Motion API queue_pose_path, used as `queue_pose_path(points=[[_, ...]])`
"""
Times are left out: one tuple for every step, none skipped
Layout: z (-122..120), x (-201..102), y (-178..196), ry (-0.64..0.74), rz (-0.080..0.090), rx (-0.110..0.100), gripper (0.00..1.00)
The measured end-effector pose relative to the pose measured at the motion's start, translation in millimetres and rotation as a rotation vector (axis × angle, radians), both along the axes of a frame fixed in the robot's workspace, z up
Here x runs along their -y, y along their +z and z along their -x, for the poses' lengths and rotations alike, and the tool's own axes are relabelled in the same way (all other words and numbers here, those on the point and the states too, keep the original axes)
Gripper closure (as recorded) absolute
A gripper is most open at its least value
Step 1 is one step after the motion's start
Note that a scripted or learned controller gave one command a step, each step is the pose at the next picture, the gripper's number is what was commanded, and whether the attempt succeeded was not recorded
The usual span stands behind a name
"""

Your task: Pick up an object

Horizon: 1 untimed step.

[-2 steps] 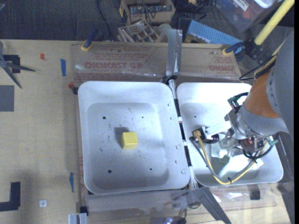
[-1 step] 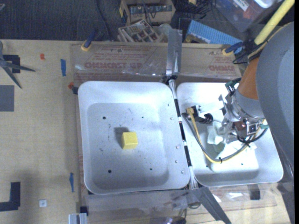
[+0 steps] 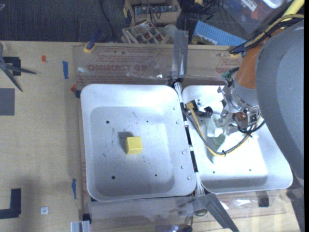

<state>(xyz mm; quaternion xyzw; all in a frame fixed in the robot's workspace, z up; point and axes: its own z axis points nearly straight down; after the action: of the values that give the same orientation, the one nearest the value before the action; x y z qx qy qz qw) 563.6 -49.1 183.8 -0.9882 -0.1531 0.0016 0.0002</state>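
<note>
Step in hand: approach, with no pickup made. The yellow block sits alone on the floor of the left bin, a little left of that bin's centre, flat and free on all sides. Take that block as your landmark.

The gripper hangs well to the right of the block, across the divider, low over the right bin. The arm fills the space above it, with its orange band up and right of the gripper. A yellow cable loops under the wrist, also right of the block.

Jaws: you cannot tell from this angle whether they are released or clenched, as wrist hardware and cabling crowd them. Nothing is visibly between them.

Judgement on next move: you need a long traverse left over the divider to a point above the block, jaws parted, then a straight descent. The block's edges lie slightly skewed to the bin walls, so rotate the wrist to match. Watch the cable loop at the divider.
</note>
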Motion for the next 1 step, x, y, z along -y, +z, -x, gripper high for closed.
queue_pose_path(points=[[-18.3, -33.2, 100.3, -0.065, 0.0, 0.002, 1.0]])
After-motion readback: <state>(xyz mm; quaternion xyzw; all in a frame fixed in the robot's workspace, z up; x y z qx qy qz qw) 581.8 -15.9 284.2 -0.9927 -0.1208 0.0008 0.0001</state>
